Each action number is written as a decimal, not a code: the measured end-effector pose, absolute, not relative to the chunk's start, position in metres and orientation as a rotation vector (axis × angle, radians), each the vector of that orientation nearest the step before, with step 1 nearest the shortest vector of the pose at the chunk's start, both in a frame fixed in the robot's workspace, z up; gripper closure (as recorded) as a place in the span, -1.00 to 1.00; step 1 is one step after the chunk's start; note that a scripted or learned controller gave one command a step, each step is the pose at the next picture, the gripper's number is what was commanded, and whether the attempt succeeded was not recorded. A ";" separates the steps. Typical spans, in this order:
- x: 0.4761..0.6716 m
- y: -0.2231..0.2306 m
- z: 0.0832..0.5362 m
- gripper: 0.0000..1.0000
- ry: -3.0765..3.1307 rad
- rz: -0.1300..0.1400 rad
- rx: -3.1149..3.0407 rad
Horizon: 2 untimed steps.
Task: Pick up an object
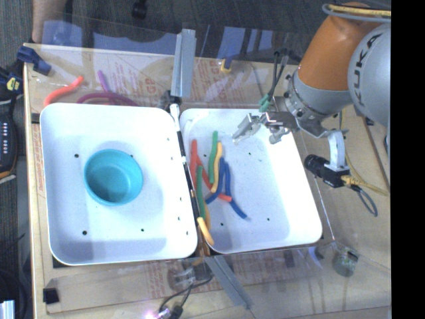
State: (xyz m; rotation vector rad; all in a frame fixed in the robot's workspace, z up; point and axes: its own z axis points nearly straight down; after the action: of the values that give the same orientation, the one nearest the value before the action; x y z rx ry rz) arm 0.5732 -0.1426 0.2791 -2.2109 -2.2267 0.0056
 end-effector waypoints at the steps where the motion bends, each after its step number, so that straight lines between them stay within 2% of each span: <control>1: 0.601 -0.138 0.175 -1.00 -2.266 0.008 -2.171; 2: 0.587 -0.147 0.094 -1.00 -2.406 -0.001 -2.022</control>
State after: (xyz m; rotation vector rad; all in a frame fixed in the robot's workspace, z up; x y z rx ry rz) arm 0.5871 -0.1467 0.0940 -2.0215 -2.4065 -0.0015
